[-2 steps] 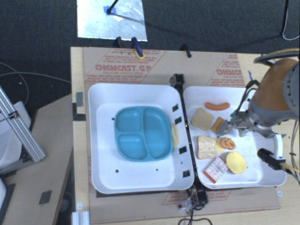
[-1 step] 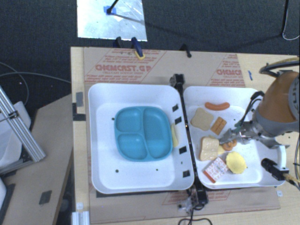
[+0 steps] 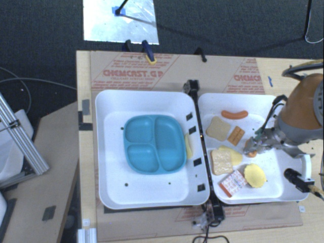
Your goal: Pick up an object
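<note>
Toys lie in the right bin around the claw, which is low over the bin floor; whether it grips anything I cannot tell. A sausage lies beyond it, bread and cracker up-left, a lemon just below. The blue tray sits in the left bin, well apart.
</note>
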You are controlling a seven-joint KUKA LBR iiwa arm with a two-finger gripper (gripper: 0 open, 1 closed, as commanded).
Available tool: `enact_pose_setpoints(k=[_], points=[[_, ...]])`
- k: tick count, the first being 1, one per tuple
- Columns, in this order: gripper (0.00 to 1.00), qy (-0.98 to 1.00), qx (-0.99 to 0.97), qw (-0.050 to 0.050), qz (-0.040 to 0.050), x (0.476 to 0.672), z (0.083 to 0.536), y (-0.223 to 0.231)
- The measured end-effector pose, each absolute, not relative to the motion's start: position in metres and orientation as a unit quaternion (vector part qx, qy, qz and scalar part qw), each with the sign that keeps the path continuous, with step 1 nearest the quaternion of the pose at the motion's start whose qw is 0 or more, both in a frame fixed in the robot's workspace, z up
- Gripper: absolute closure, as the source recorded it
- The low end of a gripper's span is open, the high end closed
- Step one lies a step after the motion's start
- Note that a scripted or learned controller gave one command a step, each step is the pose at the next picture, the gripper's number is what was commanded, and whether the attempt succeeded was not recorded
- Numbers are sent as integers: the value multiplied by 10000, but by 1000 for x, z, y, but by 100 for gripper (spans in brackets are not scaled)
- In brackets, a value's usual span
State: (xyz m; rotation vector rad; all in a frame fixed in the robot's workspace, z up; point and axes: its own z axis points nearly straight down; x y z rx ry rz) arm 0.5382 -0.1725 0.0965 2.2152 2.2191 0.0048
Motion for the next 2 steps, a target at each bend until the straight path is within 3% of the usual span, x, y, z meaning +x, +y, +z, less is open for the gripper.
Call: enact_pose_setpoints(k=[1, 2], points=[[100, 7115, 7027, 37, 46, 600, 156, -107], [100, 7117, 7024, -14, 24, 547, 186, -17]])
